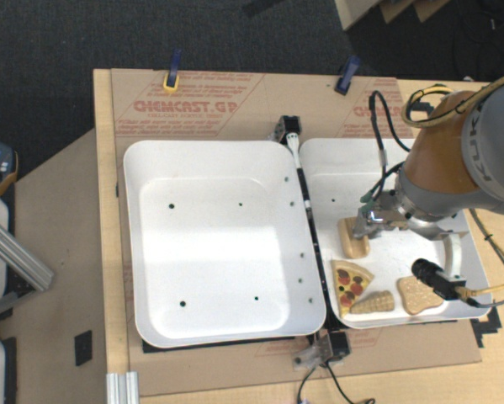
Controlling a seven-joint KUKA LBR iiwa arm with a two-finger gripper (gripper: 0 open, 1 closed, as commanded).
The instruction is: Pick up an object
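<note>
on the left of the bench sits the left bin, white and shallow, its floor marked by a few small dark dots. it rests on a cardboard sheet with red print. edge to edge with it lies the right bin. near that bin's left wall a tan bread-like chunk sits on the floor. nearer the camera lie a toy pizza slice, a pale cracker-like piece touching the slice's near end, and a toast slice just to the right. the gripper hangs directly over the tan chunk, at or very near its top. whether it is wide or narrow cannot be told from this angle, nor whether it grips the chunk. the grey arm, with its orange band, reaches in from the right.
</note>
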